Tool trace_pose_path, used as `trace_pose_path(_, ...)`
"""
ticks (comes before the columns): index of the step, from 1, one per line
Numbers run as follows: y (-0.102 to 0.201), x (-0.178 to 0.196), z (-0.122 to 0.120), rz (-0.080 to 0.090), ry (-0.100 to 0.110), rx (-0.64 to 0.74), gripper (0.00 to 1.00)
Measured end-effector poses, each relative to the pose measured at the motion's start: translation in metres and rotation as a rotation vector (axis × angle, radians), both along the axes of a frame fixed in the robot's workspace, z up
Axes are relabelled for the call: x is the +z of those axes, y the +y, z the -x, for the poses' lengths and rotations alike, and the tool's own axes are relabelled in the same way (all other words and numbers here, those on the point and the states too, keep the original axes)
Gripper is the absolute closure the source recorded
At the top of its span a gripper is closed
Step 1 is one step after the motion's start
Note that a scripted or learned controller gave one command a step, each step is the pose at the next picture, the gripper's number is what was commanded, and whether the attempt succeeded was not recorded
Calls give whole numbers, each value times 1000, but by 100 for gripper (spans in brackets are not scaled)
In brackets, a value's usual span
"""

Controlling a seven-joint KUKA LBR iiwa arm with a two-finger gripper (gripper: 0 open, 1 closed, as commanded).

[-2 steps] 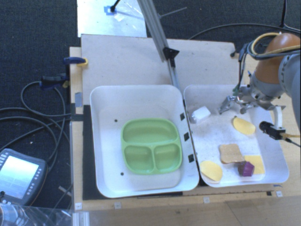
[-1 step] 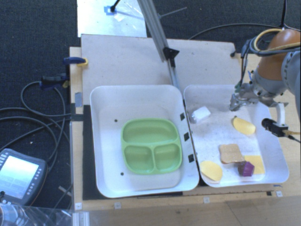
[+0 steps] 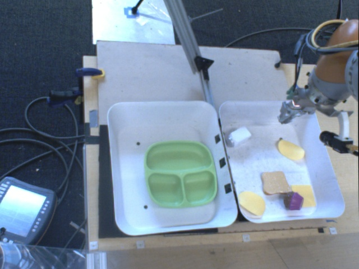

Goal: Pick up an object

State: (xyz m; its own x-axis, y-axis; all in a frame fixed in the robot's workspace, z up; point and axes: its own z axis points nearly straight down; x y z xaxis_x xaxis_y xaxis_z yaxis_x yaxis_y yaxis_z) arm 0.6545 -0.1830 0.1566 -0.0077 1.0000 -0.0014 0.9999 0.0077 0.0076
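- Objects nearest the camera crowd the right bin's (image 3: pixel 331 179) front edge: a yellow oval piece (image 3: pixel 252 203), a tan toast slice (image 3: pixel 275 182), a purple block (image 3: pixel 293 200) and a yellow square piece (image 3: pixel 305 194). The toast, block and square touch; the oval lies just beside them.
- Farther back, apart from one another, lie a yellow wedge (image 3: pixel 290 149) and a white block (image 3: pixel 239 135). That makes three yellow pieces, one toast, one purple block and one white block: six in all.
- Left bin (image 3: pixel 124 150) holds one green divided tray (image 3: pixel 180 173).
- Gripper (image 3: pixel 290 112) hangs over the right bin's far edge, nothing visibly held. Whether it is open or closed I cannot tell.
- Best bet, I judge: go for the isolated wedge or the white block, descending straight, centred.
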Motion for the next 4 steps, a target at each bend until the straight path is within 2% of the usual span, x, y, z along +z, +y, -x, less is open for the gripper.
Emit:
trace_pose_path(1, -4, 65, -5, 1, -2, 0, 100)
trace_pose_path(2, -4, 75, -7, 0, 3, 0, 100)
trace_pose_path(4, 110, 59, 1, -3, 6, 4, 100)
